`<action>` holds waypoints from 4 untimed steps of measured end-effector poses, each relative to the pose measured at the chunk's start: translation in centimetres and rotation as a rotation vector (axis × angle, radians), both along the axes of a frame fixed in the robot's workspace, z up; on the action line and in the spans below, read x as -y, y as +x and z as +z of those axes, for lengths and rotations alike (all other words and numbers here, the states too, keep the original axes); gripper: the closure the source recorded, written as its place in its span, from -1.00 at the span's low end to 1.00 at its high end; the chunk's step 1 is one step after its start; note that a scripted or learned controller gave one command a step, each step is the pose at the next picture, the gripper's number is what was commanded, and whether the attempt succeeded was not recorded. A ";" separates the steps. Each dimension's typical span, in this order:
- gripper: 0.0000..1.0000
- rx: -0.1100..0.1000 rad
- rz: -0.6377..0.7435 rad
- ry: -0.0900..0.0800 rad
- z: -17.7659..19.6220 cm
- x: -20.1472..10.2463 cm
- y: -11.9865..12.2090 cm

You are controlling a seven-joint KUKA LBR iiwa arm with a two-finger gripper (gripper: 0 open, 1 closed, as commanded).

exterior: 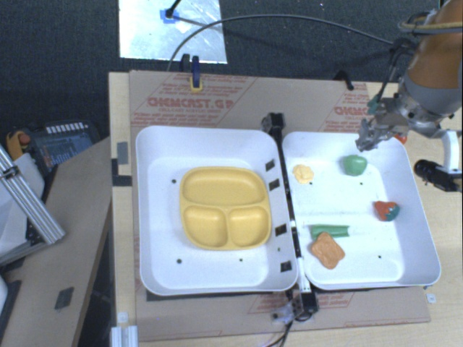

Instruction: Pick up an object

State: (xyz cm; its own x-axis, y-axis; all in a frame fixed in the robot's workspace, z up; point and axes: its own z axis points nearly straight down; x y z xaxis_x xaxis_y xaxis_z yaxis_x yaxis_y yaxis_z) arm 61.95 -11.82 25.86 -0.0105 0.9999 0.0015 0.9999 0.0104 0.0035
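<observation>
The right bin (405, 262) holds several small objects. A round green piece (354, 165) lies near the far side. A pale yellow lump (302, 173) sits at the left. A red and teal piece (386, 210) is at the right. A long green piece (330, 230) and an orange flat piece (327, 251) lie toward the front. My gripper (367, 141) hangs at the bin's far edge, just above and behind the round green piece. Nothing shows between its fingers, and their gap is too small to read.
The left bin (155, 266) holds a yellow divided tray (223, 207). A black divider strip (283, 208) runs between the bins. A black cable arcs over the bench behind them. Cardboard lies under both bins.
</observation>
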 end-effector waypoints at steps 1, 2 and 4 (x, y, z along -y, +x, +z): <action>1.00 -0.001 -0.001 0.000 -1.0 -4.5 0.4; 1.00 -0.002 -0.001 0.001 -1.0 -9.8 0.2; 1.00 -0.001 0.000 0.001 -1.6 -20.8 2.5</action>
